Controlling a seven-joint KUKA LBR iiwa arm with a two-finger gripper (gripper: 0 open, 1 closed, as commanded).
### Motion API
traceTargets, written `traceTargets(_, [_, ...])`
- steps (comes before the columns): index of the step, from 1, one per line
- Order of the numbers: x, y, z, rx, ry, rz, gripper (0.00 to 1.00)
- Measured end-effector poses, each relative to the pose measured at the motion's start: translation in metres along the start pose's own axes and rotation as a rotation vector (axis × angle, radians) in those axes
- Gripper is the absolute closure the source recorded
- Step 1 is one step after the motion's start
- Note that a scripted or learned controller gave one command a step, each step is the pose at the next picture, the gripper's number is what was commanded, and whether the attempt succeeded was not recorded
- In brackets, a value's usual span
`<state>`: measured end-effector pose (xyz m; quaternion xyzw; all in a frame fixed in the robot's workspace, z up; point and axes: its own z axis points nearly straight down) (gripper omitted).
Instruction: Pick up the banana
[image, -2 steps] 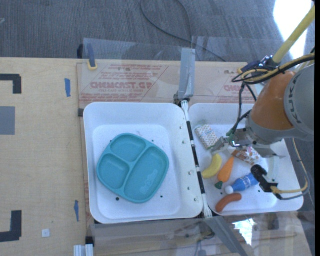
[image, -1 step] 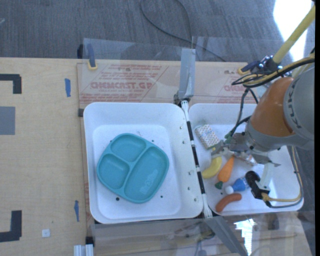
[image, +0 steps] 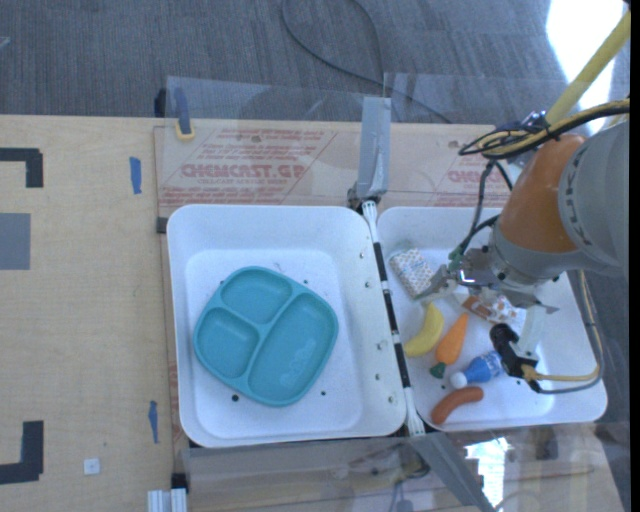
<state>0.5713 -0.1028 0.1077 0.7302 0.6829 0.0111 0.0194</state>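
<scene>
The yellow banana (image: 426, 331) lies in the right bin (image: 585, 400), near its left wall, with one end pointing toward the front. An orange carrot (image: 452, 340) lies right against its right side. My gripper (image: 457, 284) hangs over the bin just above and to the right of the banana, under the orange-banded wrist. Nothing visibly sits in it. The wrist and its cables hide the bin floor behind it.
A patterned packet (image: 411, 270) lies behind the banana. A blue bottle (image: 481, 368) and a brown sausage (image: 457, 404) lie toward the front. The left bin (image: 185, 250) holds a teal divided plate (image: 266, 335). A divider wall (image: 385, 320) separates the bins.
</scene>
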Motion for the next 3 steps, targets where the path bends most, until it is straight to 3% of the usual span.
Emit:
traceTargets(1, [0.006, -0.027, 0.0, -0.007, 0.007, -0.082, 0.0])
traceTargets(2, [0.004, -0.031, -0.004, 0.005, 0.007, -0.077, 1.0])
traceTargets(3, [0.069, 0.029, -0.078, 0.04, 0.012, -0.148, 1.0])
